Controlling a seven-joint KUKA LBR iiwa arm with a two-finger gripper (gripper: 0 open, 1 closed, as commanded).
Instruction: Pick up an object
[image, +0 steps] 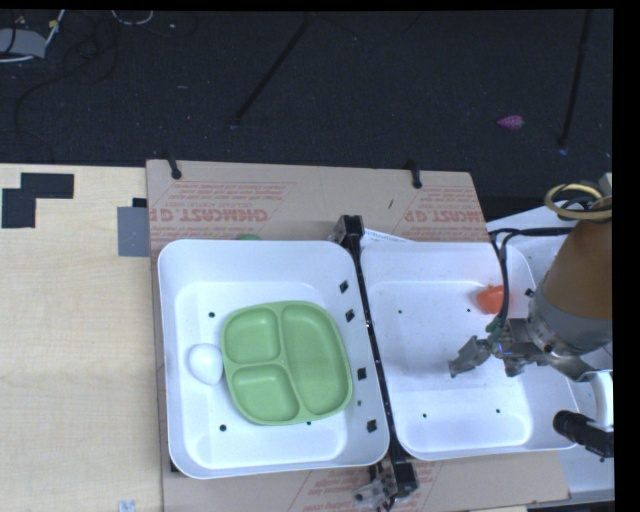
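While the left bin (190, 440) holds a green tray (286, 362), the pincer's (478, 356) state is unclear.

The arm (590, 280) (cut off at right) partly hides 1 orange object (490, 297).

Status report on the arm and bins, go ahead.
Gripper low over right bin, nothing between fingers. Orange object near bin's far right, apart from gripper. Green tray, white ball in left bin.

Looks like a robotics lab or test cell. Two shallow white bins (440, 440) clamped side by side on a printed cardboard sheet (300, 200) atop a pale wooden bench (70, 350); loose cables (30, 35) trailing over dark carpet (380, 90) beyond the bench's far edge.
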